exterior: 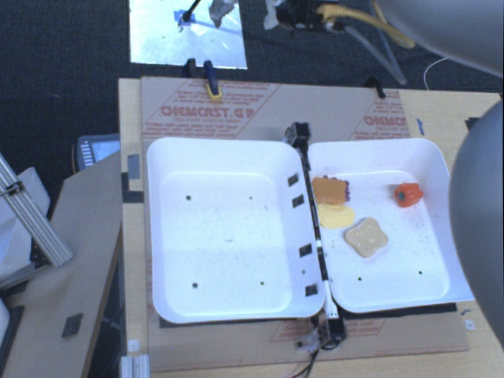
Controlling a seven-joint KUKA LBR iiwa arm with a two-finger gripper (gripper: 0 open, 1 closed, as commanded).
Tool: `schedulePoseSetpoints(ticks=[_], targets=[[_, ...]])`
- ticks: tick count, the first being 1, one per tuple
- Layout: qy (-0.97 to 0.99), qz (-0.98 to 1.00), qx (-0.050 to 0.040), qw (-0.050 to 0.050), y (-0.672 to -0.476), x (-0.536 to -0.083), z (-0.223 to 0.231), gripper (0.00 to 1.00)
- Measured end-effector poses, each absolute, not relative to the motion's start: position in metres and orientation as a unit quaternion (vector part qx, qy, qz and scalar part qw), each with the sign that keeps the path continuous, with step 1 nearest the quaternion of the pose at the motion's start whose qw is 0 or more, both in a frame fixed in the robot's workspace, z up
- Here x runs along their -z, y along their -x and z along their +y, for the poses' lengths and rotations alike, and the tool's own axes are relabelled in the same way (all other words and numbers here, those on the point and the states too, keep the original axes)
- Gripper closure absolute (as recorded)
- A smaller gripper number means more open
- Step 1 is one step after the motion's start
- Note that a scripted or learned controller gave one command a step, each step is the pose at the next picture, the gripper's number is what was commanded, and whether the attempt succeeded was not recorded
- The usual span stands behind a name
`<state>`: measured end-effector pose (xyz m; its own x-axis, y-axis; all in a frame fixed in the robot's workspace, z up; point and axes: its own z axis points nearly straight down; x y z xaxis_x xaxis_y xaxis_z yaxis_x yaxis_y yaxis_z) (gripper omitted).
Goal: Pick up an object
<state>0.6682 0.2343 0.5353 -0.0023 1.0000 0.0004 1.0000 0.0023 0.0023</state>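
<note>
right bin [429, 157]: waffle [330, 190], yellow piece [336, 216], cracker [366, 237], orange pepper [407, 195] | jaws: cannot tell

Two shallow white bins, the left bin [224, 235] and the right bin [394, 286], sit side by side on a board printed CHEMCAST [209, 110]. A yellow-tipped clamp [211, 81] grips the board's far edge, near a shiny metal sheet [185, 22] on dark carpet [63, 69].
</note>
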Motion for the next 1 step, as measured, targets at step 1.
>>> schedulePoseSetpoints(ticks=[1], targets=[[-0.705,0.709,-0.0023,0.001,-0.6681,-0.5471,0.2346,1.0]])
